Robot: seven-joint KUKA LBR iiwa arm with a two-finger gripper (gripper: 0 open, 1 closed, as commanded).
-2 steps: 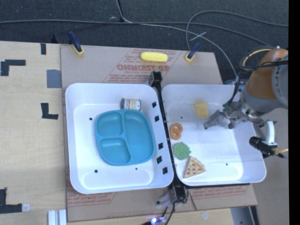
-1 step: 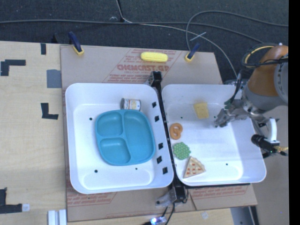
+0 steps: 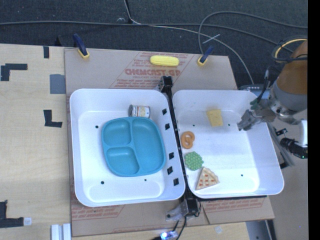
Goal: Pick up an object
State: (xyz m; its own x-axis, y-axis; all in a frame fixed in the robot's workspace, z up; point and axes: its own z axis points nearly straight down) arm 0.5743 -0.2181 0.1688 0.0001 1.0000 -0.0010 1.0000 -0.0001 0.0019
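The right bin (image 3: 260,181) holds a yellow cheese-like block (image 3: 215,117) near its back, an orange pretzel-like ring (image 3: 187,139) by the divider, a green bumpy round piece (image 3: 193,160) below it, and a pizza slice (image 3: 206,178) toward the front. My gripper (image 3: 246,122) hangs over the right bin's back right corner, right of the yellow block and apart from it. Nothing shows between its fingers.
The left bin (image 3: 82,149) carries a blue divided plate (image 3: 133,146) and a small tin can (image 3: 139,111) behind it. A yellow banana-like object (image 3: 164,60) lies on the cardboard behind the bins, flanked by two clamps. Cables trail across the dark floor at the back.
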